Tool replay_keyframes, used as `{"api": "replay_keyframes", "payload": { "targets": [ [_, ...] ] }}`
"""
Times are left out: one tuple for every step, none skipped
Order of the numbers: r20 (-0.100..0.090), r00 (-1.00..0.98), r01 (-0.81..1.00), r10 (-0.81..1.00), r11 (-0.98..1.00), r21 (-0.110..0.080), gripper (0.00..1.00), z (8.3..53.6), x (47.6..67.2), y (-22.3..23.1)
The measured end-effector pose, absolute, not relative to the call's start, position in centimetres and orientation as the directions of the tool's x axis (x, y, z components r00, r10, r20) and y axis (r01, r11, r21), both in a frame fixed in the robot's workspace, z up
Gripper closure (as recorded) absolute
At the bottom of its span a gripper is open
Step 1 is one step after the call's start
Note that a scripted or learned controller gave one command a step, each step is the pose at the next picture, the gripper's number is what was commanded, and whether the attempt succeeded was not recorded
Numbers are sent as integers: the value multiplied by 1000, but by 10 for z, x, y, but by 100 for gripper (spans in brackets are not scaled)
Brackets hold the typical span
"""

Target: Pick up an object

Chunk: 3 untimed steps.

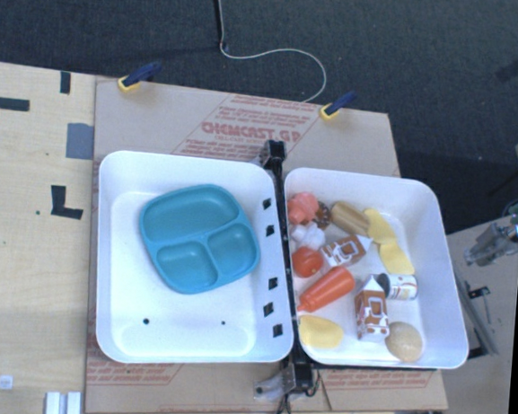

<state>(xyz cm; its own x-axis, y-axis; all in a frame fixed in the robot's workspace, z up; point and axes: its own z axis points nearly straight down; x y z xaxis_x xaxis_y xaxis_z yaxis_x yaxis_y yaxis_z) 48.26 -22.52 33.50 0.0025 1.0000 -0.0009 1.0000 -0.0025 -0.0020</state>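
Grey gripper point(499, 239) blurred, half cut off

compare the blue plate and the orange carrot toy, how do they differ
The blue plate lies alone in the left bin; the orange carrot lies in the right bin, crowded among other toy foods. The plate is far larger, broad and flat with three compartments; the carrot is a small tapered stick lying at a slant. Both look like plastic and both rest on a bin floor.
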Motion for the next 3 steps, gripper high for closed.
{"api": "replay_keyframes", "payload": {
  "targets": [
    [1,0,1000,1000,0,-6,100,285,500,-223],
    [-1,1,1000,1000,-1,-4,100,283,482,-224],
    [0,-5,1000,1000,5,-3,100,233,562,-209]
  ]
}}
